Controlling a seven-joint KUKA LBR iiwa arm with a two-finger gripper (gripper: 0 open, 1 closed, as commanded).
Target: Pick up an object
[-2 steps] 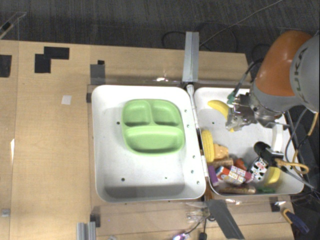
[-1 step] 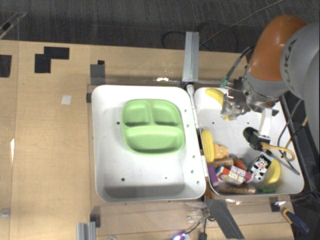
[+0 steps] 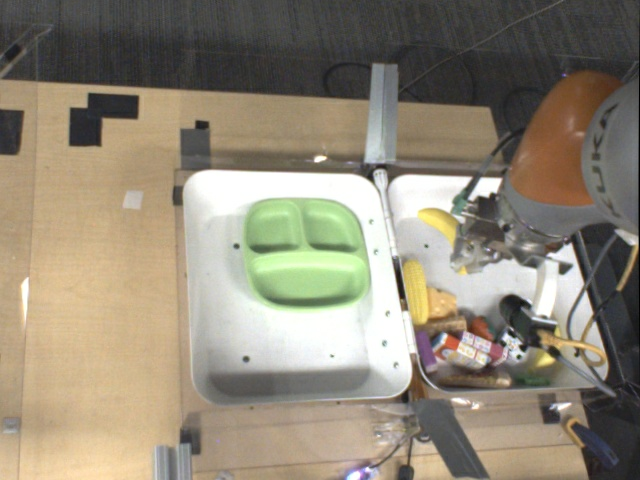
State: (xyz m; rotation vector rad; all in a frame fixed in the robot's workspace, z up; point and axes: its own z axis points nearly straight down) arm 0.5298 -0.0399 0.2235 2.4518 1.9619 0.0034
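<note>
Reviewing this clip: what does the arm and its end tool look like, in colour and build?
The arm is grey with a broad, rounded orange band above the wrist and part of a dark letter marking on its grey shell. The gripper is a metallic, silver-grey assembly with a small green spot and thin cables around it.

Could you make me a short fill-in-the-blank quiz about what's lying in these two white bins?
1. The divided plate in the left bin is coloured ____.
2. The banana lies in the ____ bin.
3. The corn cob lies close to the wall that ____ the two bins.
4. The plate has ____ compartments.

Missing words: green; right; divides; three
</note>
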